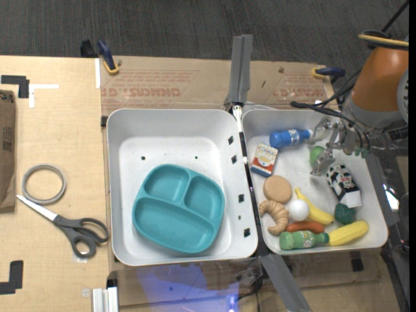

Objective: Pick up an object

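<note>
The worktop (52, 109) carries two white bins side by side: the left bin (123, 135) holds a teal divided plate (179, 207), and the right bin (374, 194) is crowded with toy food. The arm (383, 77) comes in from the right, its gripper (325, 156) low over the far right of that bin; whether the jaws are spread or pressed together I cannot tell, since the metal blurs into the white floor. Just beside them lies a small green piece (316, 153), half hidden and hard to name, with a black-and-white carton (342, 184) slightly nearer. That green piece looks the likeliest target: light, hard, probably slippery plastic, best pinched across its narrow middle. A blue bottle (289, 137) lies to the left.
</note>
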Controlling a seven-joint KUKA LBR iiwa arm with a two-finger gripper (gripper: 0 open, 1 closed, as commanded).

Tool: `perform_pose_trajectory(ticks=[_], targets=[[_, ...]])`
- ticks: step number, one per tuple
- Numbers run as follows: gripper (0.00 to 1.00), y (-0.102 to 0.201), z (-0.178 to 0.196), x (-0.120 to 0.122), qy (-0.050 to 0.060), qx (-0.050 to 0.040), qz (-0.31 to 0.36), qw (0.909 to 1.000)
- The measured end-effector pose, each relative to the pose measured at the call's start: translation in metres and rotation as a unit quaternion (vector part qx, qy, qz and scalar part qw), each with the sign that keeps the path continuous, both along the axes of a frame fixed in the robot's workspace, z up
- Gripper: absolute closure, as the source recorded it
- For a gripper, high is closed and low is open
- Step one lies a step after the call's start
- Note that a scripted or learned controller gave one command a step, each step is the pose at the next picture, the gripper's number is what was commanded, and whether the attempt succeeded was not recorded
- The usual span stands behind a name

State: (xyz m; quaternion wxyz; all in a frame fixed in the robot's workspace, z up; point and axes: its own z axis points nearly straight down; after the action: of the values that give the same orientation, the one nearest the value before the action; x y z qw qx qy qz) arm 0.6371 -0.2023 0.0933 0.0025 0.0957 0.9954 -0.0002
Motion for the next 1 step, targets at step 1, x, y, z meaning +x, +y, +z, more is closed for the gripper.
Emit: perform_pose_trajectory(ticks=[1], targets=[[1.00,0.0004,0.0114,0.0021,-0.003,-0.0013,0.001,1.0000]])
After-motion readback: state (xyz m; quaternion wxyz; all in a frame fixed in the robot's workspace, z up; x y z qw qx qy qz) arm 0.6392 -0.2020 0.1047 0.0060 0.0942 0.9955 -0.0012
